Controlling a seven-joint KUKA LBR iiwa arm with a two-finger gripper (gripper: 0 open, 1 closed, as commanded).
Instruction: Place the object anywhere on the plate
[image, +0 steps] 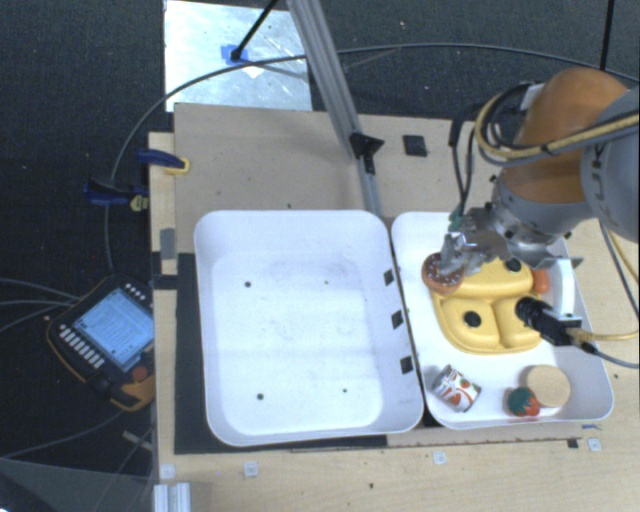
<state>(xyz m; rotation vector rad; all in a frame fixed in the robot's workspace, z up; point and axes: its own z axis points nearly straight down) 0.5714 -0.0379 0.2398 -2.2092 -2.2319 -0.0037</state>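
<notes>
1. Table: tan board carrying two shallow white bins side by side
2. Left bin: white, shallow, on the left of the table
3. Right bin: holds the plate and several small items
4. Brown ring-shaped object: lies at the far left edge of the plate, touching or overlapping its rim, directly under the hand; judged small, light and rigid, possibly slick; best taken across its outer edge
5. Hand: poised over the ring at the plate's far left corner; cannot tell whether it is wide, narrow or holding anything
6. Yellow plate: sectioned, in the far half of the right bin
7. Small can: on its side, near of the plate
</notes>
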